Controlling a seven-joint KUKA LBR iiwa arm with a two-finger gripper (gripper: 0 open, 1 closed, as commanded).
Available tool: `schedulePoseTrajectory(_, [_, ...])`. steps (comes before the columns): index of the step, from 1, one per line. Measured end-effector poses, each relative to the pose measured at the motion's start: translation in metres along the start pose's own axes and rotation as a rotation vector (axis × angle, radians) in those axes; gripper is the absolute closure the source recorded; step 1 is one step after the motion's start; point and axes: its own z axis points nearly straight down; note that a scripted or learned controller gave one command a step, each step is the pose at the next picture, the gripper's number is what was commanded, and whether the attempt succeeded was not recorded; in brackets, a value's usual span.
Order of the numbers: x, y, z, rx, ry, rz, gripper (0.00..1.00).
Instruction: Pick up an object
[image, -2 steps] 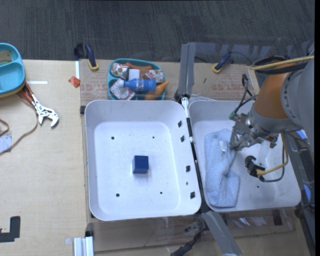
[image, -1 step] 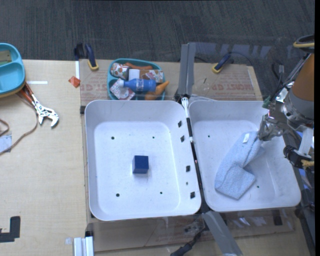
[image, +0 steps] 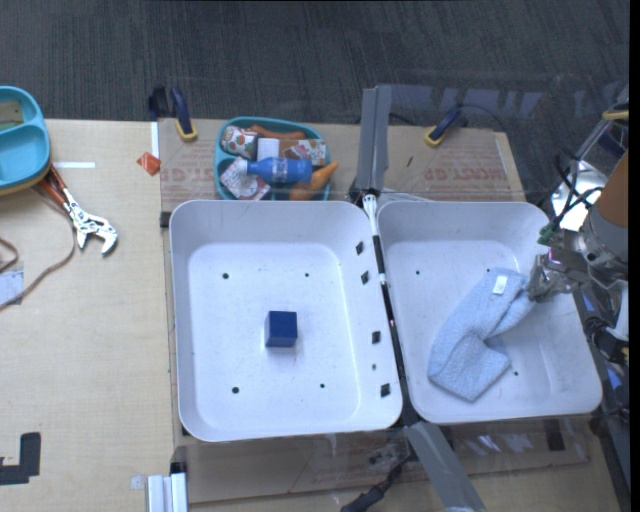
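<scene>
Start at the bench's left edge, where you have a light blue tray (image: 20, 140) at the far corner and an adjustable wrench (image: 88, 226) lying just inside it on the bare wood; neither matters to the pick. Moving right, a teal bowl (image: 272, 160) of mixed small items sits against the far rim of the left bin (image: 195, 300). In that bin a single blue block (image: 282, 329) rests a little nearer the near rim than the far one, well apart from every wall. You can judge it stiff, light and square-sided, so it would take a pinch across two opposite faces without shifting much. Cross the divider into the right bin (image: 420, 380), and you find a grey cloth (image: 478, 340), likely a sock, lying at a slant from the middle of the floor down toward the near rim, its upper end lifted toward the right wall. The gripper (image: 543, 280) is at that upper end, its fingers closed on the cloth's tip, which shows pinched between them with a white label just to the left. Treat the cloth as soft, limp and light: it will drape and swing once raised, and a grip on so little fabric at the very end could slip, so a pinch further into a fold would be safer.
</scene>
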Motion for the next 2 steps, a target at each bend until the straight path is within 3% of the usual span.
schedulePoseTrajectory(1, [0.0388,-0.0123,-0.0408,-0.004,-0.001,-0.271,1.00])
schedulePoseTrajectory(2, [0.0386,-0.0123,-0.0408,-0.004,0.000,-0.271,0.00])
